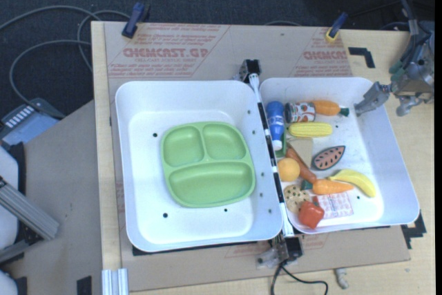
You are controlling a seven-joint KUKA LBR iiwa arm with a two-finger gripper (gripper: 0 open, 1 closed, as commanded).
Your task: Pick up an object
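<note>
The bench (207, 45) carries two shallow white bins side by side. The left bin (138, 114) holds a green plate (207, 164) with three compartments, lying flat near the middle of the bin.

The right bin (394, 169) holds a group of toy foods, mostly gathered on its left half. Just beside the wall between the bins stands out a blue bottle (275, 122), lying along that wall. To its right lies a small can (301, 112) with a red label, and a carrot (327, 107) touches the can's right end. Below them a corn cob (310, 130) lies across. Further down there is an orange ball (289, 169), then a dark oval slice (328, 157) with a red rim, and a second carrot (330, 186) lying next to a yellow banana (357, 182). Near the front edge of the bin sit a red pepper (311, 215), a cookie-like piece (295, 195) and a white packet (336, 204) with red print.

At the far right, the gripper (369, 99) hangs over the back right corner of the right bin, near its rim and well apart from the toys. A grey finger points to the left. Nothing is seen between the fingers, and how far they are open cannot be told from this angle.
</note>
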